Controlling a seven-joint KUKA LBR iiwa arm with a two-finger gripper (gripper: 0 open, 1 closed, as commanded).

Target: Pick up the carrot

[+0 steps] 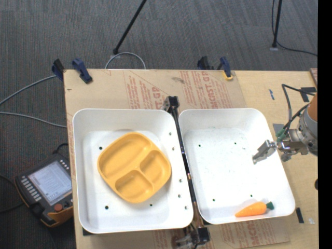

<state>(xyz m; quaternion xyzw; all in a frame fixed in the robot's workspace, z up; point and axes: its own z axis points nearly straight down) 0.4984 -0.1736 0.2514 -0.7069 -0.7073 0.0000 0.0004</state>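
So we are at the approach step: our gripper (265, 153) hangs over the right bin (223, 119), well short of the carrot (254, 209) lying by that bin's near wall. Next we must travel toward the carrot and descend. Whether our fingers are released or clenched, we cannot tell, the arm being cut off at the frame's edge.

One fixed camera looks down at a slant from above the surface (155, 84), taking in both bins. It sits fairly far back, seemingly, with carpeted floor (78, 25) visible beyond.
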